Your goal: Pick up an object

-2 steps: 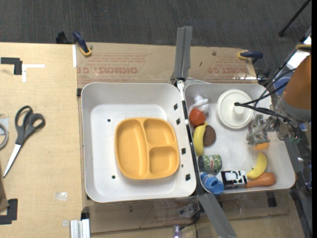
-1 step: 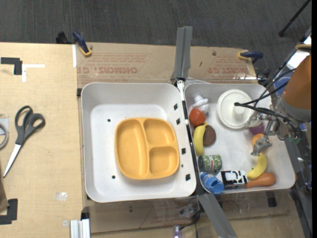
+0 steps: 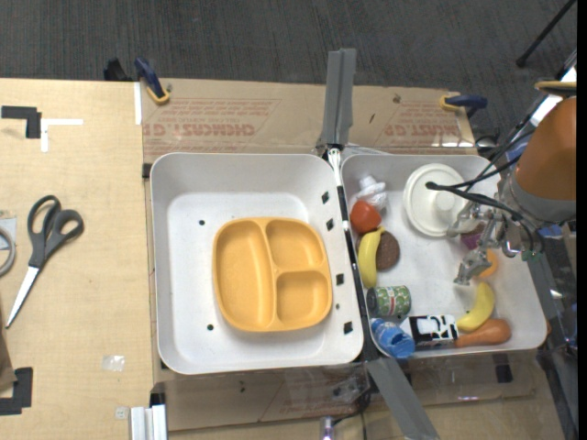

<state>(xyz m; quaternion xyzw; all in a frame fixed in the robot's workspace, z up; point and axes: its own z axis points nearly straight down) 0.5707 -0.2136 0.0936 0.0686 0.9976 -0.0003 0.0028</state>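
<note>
Just below gripper [image 3: 479, 262]: banana [image 3: 478, 308], right bin [image 3: 527, 287], near carrot [image 3: 483, 334].

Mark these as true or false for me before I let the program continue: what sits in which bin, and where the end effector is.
1. The yellow divided plate lies in the left bin. True.
2. The right bin holds two bananas. True: one banana is near the divider, the other is near the right wall.
3. The scissors lie inside the left bin. False: they lie on the bench left of both bins.
4. The end effector hangs over the left bin. False: it is over the right bin's right side, above the second banana.
5. The green can stands on the plate. False: it lies in the right bin, below the first banana.
</note>
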